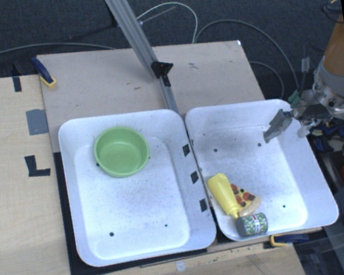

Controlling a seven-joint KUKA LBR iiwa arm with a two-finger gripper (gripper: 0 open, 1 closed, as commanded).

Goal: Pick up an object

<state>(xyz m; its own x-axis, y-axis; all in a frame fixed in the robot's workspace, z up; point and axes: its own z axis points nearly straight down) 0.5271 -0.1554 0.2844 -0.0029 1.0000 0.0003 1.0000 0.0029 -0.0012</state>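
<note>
A green bowl (121, 151) sits upright in the left bin (91, 242), toward its far side. In the right bin (311, 209), near the front left corner, a yellow bottle (224, 195) lies against a pizza-slice toy (247, 200). A small green can (253, 224) rests on its side just in front of them. My gripper (289, 126) hangs over the right bin's far right corner, well away from those objects. It is open with nothing between its fingers (277, 126).
A grey metal pole (138, 36) slants down from the top to the gap between the bins. Cables (260, 43) loop over the bench behind the right bin. The arm's orange band (337, 45) stands at the right edge.
</note>
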